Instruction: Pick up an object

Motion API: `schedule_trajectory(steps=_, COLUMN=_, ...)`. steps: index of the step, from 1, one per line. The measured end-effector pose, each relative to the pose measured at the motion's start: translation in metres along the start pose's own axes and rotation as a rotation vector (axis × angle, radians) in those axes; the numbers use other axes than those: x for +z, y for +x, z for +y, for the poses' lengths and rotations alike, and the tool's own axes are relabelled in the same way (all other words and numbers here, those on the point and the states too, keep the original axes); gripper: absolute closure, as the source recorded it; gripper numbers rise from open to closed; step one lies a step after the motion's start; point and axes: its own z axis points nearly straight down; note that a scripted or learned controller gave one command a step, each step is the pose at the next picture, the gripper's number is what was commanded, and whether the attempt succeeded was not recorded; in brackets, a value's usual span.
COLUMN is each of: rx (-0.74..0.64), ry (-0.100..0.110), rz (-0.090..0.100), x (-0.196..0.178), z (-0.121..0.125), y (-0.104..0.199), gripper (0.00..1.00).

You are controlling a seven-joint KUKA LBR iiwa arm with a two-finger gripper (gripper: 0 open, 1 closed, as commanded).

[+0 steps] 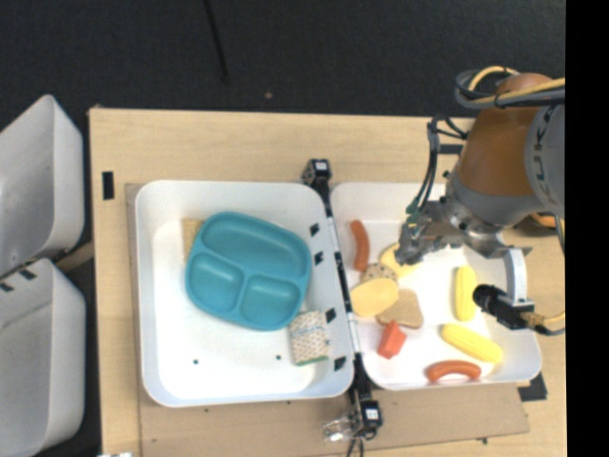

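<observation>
No brand, label or writing can be read on anything. On the desk (114,274) the left bin (162,369) holds a blue divided plate (249,269) that fills its upper middle, leaving open white floor below and along the left wall. A small patterned packet (308,337) lies near that bin's right wall, just below the plate.

In the right bin (519,365) toy foods crowd the left half: a reddish sausage (360,244) near the dividing wall, a tan round piece (374,297) touching a toast-shaped piece (405,308), and an orange carrot piece (391,340) below them. Further right lie a small yellow corn (463,292), a yellow banana (471,343) and an orange ring (453,372) by the lower wall.

The tool (411,246) hangs over the upper left of that bin, above a pale yellow piece (390,257); whether its fingers are apart or together I cannot tell.
</observation>
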Motion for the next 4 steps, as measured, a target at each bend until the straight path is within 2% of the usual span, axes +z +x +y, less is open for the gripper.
schedule_trajectory(steps=1, rx=-0.001, ry=-0.002, rz=0.001, x=-0.015, z=-0.007, y=0.058, gripper=1.0)
schedule_trajectory(steps=3, rx=0.0, ry=0.0, rz=0.0, x=-0.016, z=-0.014, y=0.144, gripper=1.0)
schedule_trajectory(steps=4, rx=0.002, ry=-0.001, rz=-0.001, x=-0.026, z=-0.014, y=0.166, gripper=1.0)
